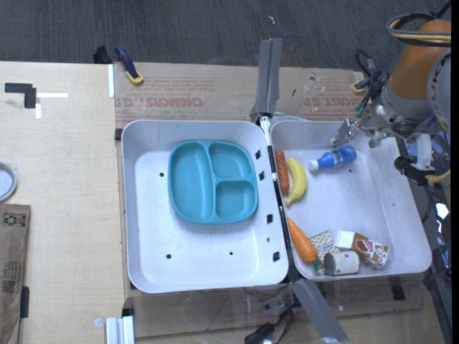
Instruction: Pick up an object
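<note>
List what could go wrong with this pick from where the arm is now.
1. The gripper hangs just above the blue bottle, which lies on its side; it may roll away when touched.
2. The bottle lies near the right bin's back wall, so a descent could clip the rim.
3. The carrot, small can and cartons crowd the front corner; a grasp there could catch two things or none.

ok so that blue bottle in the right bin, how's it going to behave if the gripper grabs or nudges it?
The bottle lies on its side on the bin floor, so a nudge would probably roll it. It looks small and plastic, so likely light and fairly stiff. Its rounded, smooth body may slip between fingers unless gripped across the middle.
</note>
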`<act>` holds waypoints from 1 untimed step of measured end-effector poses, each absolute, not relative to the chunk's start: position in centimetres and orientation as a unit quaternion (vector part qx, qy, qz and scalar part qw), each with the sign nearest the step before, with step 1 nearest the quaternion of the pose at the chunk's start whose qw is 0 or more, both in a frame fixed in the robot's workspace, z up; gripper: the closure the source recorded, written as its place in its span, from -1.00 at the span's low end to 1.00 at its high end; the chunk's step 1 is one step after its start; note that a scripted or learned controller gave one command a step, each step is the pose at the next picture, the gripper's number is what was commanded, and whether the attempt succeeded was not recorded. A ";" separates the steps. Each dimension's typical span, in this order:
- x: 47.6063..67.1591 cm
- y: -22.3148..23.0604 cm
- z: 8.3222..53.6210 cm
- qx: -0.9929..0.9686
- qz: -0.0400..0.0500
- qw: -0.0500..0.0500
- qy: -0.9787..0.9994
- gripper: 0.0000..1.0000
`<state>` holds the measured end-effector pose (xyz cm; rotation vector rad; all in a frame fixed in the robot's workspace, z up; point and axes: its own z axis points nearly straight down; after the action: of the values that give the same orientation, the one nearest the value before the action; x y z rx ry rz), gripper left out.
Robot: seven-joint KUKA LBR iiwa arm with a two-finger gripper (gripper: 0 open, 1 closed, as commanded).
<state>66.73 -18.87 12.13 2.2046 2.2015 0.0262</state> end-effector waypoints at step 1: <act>65.9 -18.8 9.2 0.688 -0.001 0.001 0.726 -1.00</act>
<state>65.92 -18.82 9.24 2.1594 2.2802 -0.0016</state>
